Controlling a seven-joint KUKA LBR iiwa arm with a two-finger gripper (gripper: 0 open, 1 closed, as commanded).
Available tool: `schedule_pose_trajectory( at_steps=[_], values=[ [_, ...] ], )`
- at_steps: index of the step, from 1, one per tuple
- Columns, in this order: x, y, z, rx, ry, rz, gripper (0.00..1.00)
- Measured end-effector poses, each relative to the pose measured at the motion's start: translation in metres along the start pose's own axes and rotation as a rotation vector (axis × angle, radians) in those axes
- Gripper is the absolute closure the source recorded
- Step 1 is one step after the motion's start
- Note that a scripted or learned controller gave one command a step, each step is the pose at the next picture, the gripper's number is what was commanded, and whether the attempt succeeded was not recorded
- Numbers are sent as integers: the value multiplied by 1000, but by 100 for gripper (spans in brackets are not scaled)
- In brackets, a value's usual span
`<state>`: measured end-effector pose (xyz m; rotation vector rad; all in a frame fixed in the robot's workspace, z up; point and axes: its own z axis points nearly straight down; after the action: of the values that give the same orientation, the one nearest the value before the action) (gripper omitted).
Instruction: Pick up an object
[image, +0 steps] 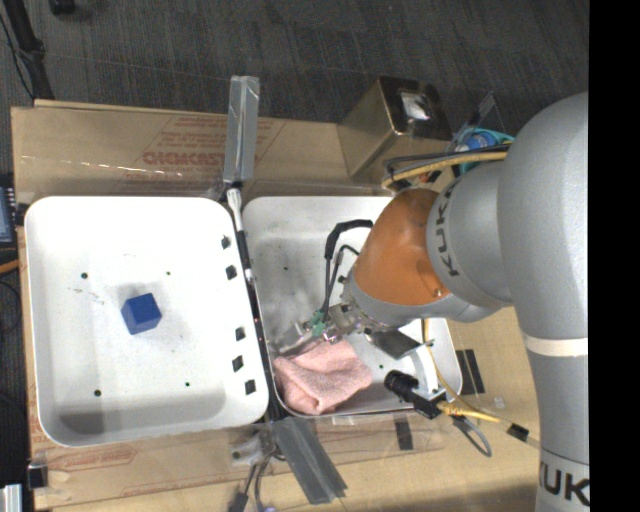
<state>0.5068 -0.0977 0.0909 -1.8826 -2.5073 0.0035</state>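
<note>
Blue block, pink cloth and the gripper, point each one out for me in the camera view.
blue block (141, 312): camera view, on its top face, in the left bin.
pink cloth (320, 374): camera view, on the middle of its crumpled surface, in the right bin.
gripper (318, 325): camera view, at its tip just above the cloth's upper edge.

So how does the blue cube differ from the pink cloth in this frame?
The blue cube is small, rigid and sharp-edged; the pink cloth is larger, soft and crumpled. The cube sits alone in the left bin, far from the arm; the cloth lies in the right bin, at its near edge, right under the gripper. Both rest on a white bin floor, neither lifted.
</note>
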Motion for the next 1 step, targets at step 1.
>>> schedule_pose_trajectory(
  at_steps=[1],
  values=[
    [-1,0,-10,0,-1,-5,100]
  ],
)
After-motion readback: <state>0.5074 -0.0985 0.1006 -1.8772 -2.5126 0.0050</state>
